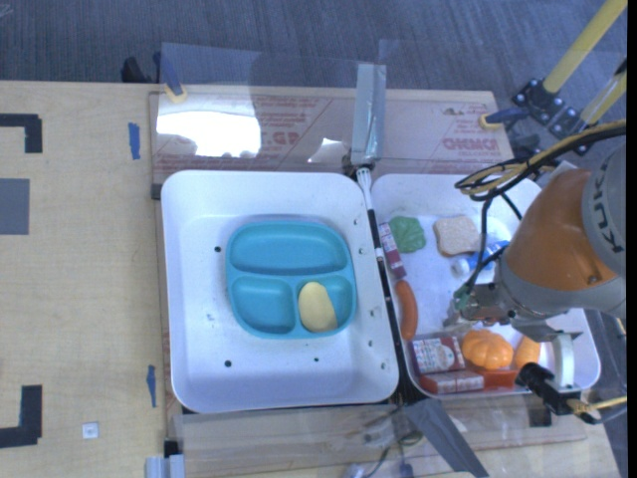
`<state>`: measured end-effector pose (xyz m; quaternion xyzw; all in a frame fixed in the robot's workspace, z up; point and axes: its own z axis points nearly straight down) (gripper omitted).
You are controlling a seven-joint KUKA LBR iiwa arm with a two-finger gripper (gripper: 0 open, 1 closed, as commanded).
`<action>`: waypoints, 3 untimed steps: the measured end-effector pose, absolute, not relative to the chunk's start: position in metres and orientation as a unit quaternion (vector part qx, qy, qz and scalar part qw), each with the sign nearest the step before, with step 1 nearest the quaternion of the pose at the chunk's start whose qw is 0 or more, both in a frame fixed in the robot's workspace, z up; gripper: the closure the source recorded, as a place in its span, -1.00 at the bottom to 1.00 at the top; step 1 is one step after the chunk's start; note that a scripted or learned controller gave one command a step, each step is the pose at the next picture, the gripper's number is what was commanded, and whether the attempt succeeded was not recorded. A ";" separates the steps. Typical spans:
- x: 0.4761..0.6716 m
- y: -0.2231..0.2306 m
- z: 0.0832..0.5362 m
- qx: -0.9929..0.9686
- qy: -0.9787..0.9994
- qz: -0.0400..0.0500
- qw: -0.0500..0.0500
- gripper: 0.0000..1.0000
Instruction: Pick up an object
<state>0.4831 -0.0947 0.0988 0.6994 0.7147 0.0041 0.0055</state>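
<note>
Bench: wood-coloured top carrying two shallow white bins side by side, a clear plastic divider standing between them at the far edge.
Left bin (189, 297): holds a blue three-part tray (289, 277); a pale yellow potato-shaped item (318, 307) lies in the tray's near right compartment.
Right bin (433, 267): holds several items, listed below.
Green item (407, 234): near the far left corner of the right bin.
Bread slice (458, 234): just right of the green item, apart from it.
Sausage (406, 309): along the bin's left wall, lying lengthwise.
Red-and-white packet (439, 354): near the front wall.
Orange fruit (487, 350): just right of the packet, partly under the arm.
Arm (562, 237): reaches in from the right, orange band over the right bin.
Gripper (476, 307): low over the right bin, above the orange fruit; cannot tell how far it is open or whether it has hold of anything.
</note>
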 end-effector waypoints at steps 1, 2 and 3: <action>0.480 -0.054 0.184 0.803 0.596 0.000 0.000 1.00; 0.480 -0.007 0.184 0.803 0.596 0.000 -0.002 1.00; 0.568 -0.062 0.184 0.779 0.627 -0.001 0.000 1.00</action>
